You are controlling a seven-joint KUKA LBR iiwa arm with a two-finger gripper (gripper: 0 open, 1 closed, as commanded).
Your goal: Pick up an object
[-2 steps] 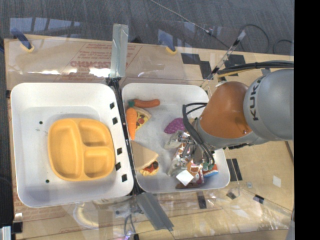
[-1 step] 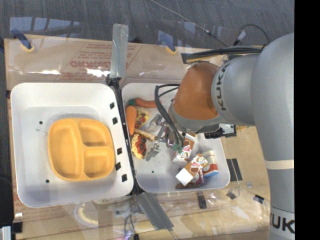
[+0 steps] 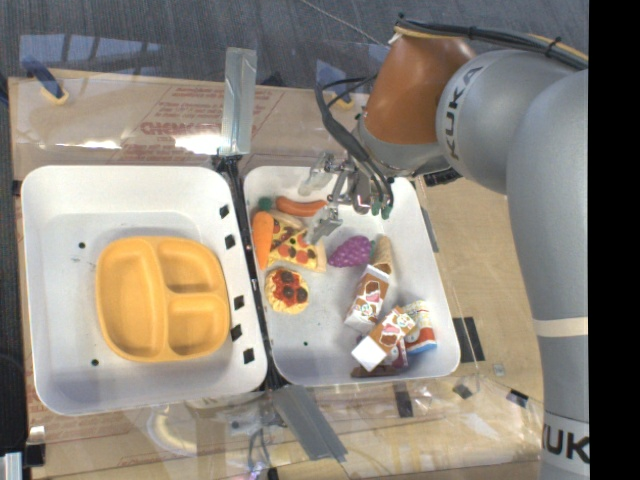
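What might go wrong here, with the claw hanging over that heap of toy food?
1. The claw hangs by the hot dog, pizza slice and carrot, which lie packed together; it may pinch two or nudge one aside.
2. All this sits near the right bin's far wall, so the claw may bump it.

I see a yellow divided plate lying flat in the left bin, a little left of its middle. Both bins rest on a brown cardboard sheet, with grey carpet beyond it.
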